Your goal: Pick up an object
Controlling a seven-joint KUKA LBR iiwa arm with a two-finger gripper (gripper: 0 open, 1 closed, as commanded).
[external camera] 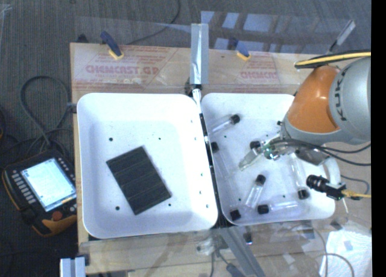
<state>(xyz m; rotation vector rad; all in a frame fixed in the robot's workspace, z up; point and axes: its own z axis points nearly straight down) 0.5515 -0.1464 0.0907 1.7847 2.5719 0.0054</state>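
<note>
The arm [338, 104] reached in from the right over the right bin [241, 102], its orange band above the far right part of that bin. Below the band, the gripper [269, 149] sat low over the middle of the bin. Whether its fingers were apart or together could not be told, as the metal parts there blurred into one another.

Several clear tubes with black caps lay scattered in the right bin. One tube [248, 159] lay just left of the gripper, its long axis running slantwise from near-left to far-right, its far end reaching up toward a black cap [256, 145] by the gripper; whether the gripper touched it could not be told. Another tube [223, 122] lay in the far left part of the bin, slanting the same way, with its cap at the far-right end. A third [254, 190] lay nearer, running from near-left to far-right, cap at the far end. A fourth [280, 207] lay along the near wall, almost left to right, with its cap at the left end.

The left bin [96, 119] held a dark ribbed rectangular pad [138, 179], lying flat and turned at a slant. A handheld control pendant [43, 190] with a lit screen lay off the bench at the left.
</note>
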